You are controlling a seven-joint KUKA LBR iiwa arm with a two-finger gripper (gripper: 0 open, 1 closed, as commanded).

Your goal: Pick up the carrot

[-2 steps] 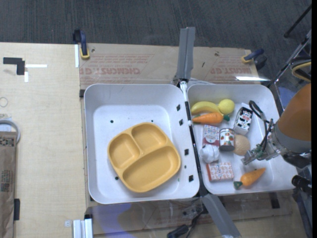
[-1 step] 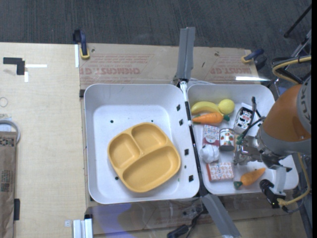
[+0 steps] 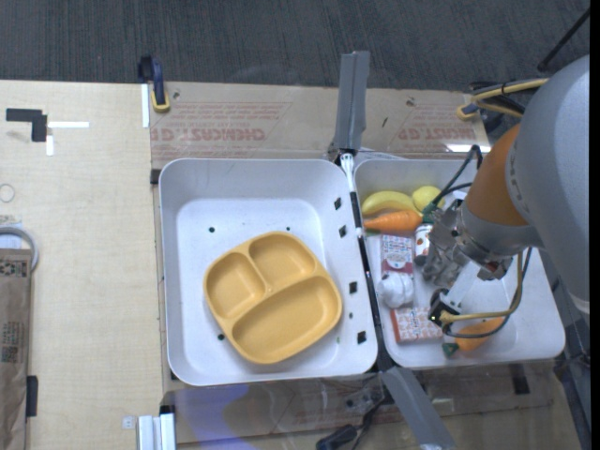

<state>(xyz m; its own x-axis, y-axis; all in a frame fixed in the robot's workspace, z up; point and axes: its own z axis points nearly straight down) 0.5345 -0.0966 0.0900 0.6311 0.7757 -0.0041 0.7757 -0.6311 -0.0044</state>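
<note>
Left bin (image 3: 178,251): holds a yellow three-compartment plate (image 3: 273,295), lying flat, nothing on it. Probably there as a drop target or distractor; not needed for this pick.

Behind the bins, a cardboard sheet (image 3: 253,125) carries red print, upside down from this view; it appears to read "CHEMCRAFT", not certain.

Right bin (image 3: 544,340): carrot (image 3: 393,221) lies on its side at the bin's upper left, just beside the divider wall, touching a banana (image 3: 388,201) behind it. Small lemon-like fruit (image 3: 427,196) next to the banana. Below the carrot, a red-and-white printed packet (image 3: 397,251); text too small to read. A white ball-shaped item (image 3: 396,290) and a second packet (image 3: 412,323) sit nearer the front.

Gripper (image 3: 441,261) sits right of the packets, near but apart from the carrot. Jaw state: cannot tell, wrist and cabling obscure it. Carrot not yet grasped.
</note>
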